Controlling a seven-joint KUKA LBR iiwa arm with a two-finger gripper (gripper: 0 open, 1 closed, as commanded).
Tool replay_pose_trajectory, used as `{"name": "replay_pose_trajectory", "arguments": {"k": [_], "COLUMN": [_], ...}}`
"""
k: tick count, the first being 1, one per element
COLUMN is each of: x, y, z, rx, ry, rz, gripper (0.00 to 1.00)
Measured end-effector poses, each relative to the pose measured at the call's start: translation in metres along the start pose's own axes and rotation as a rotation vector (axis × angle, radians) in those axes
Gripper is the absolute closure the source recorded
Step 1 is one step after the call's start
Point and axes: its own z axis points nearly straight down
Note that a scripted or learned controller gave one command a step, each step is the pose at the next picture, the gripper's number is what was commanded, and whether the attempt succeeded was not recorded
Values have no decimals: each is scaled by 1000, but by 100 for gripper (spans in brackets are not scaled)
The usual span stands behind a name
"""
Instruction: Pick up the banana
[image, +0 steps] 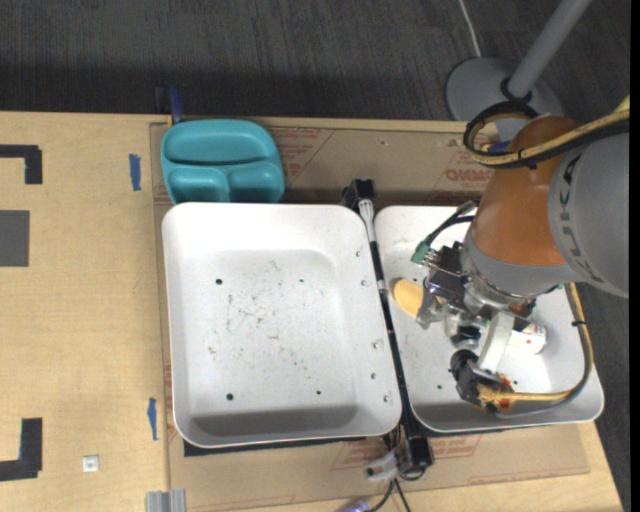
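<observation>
A yellow, rounded piece of the banana (406, 296) shows in the right bin (560, 410), near that bin's left wall. My gripper (440, 300) hangs right beside it on its right and covers the rest of the fruit. The grey arm with the orange band (515, 215) reaches in over the right bin from the right. I cannot see whether the banana is between the gripper's parts.
A white object (525, 340) lies in the right bin under the wrist. The left bin (270, 320) has only scuff marks. A teal divided tray (222, 162) stands behind the left bin. A black bar (385, 330) runs between the bins.
</observation>
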Motion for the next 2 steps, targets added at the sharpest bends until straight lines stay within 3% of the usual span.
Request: {"name": "replay_pose_trajectory", "arguments": {"k": [1, 2], "x": [30, 63], "y": [-22, -16], "z": [49, 95], "rx": [4, -12], "ry": [0, 7], "rz": [-166, -223], "gripper": [100, 100]}}
